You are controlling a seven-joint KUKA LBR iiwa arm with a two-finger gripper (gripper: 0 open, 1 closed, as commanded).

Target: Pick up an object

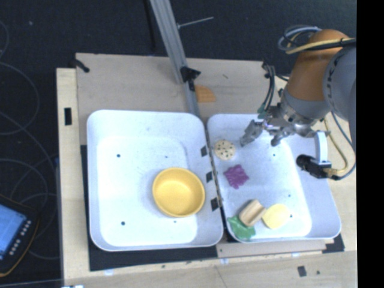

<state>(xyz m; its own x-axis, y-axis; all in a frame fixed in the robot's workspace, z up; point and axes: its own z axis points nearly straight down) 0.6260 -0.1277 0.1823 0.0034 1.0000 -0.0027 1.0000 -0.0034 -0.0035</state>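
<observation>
My gripper (262, 135) hangs over the far part of the right bin (312, 197), its two fingers spread open with nothing between them. A round speckled cookie-like piece (225, 149) lies to its left near the bin's left wall. Below that sits a purple lumpy object (236, 176). Near the front edge lie a tan block (251, 211), a yellow rounded piece (275, 216) and a green item (240, 228). A yellow bowl (178, 191) rests in the left bin (120, 161).
A grey metal pole (171, 41) slants from the top down to the gap between the bins. An orange tag (205, 94) lies on the bench behind them. A black cable fitting (312, 164) hangs off the wrist over the right bin's right side.
</observation>
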